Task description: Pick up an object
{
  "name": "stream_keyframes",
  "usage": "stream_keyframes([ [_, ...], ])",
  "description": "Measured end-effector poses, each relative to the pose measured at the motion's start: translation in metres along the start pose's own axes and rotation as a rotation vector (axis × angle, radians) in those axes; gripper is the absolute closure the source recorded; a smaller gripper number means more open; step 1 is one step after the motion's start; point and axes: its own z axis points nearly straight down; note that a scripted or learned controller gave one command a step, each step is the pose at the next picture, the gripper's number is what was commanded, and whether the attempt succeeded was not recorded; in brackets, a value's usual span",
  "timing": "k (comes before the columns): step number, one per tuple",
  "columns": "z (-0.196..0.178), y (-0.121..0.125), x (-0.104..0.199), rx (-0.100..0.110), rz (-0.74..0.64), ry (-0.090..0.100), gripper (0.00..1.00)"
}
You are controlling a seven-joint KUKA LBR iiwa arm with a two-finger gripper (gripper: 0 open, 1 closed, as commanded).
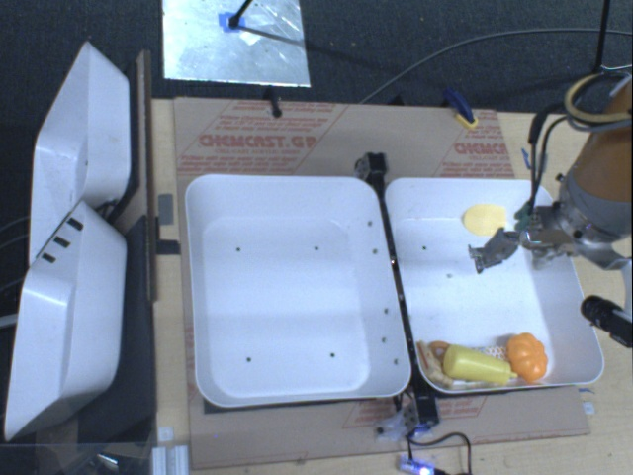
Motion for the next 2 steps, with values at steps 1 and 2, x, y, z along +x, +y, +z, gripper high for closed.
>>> stream_keyframes([
  [1, -0.003, 0.001, 0.000, -0.006, -0.001, 0.000, 0.00],
  [2, 0.039, 0.000, 0.000, -0.003, 0.000, 0.000, 0.00],
])
